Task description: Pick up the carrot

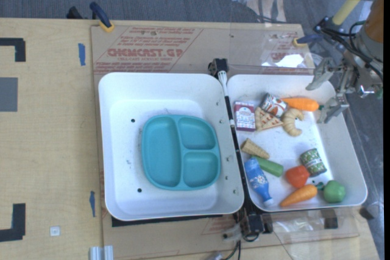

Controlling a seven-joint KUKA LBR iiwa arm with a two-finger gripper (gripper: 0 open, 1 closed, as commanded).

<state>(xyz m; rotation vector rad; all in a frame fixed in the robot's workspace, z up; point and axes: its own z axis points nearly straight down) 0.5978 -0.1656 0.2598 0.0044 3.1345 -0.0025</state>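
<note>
My claw (334, 89) hangs over the upper right corner of the right bin (353, 149), its two fingers spread apart with nothing between them. There are two carrots in this bin, which makes the choice mine. The nearer carrot (300, 104) lies flat by the back wall, just left of my claw, pointing roughly along the wall with its thick end toward me; a croissant (293, 121) sits just in front of it and a small can (273, 104) is at its left tip. The other carrot (298, 195) lies near the front wall, tilted, between a tomato (297, 176) and a green apple (334, 192), well apart from my claw. I judge both to be light, hard plastic toys: stiff, smooth, likely slippery, and tapered so they could squirt out of a grip near the thin end. I would take the nearer one across its thick middle, fingers either side of its long axis, minding the wall behind and the croissant in front. The left bin (116, 131) holds a teal divided plate (180, 151), and both bins rest on the worktop (42, 131)
</note>
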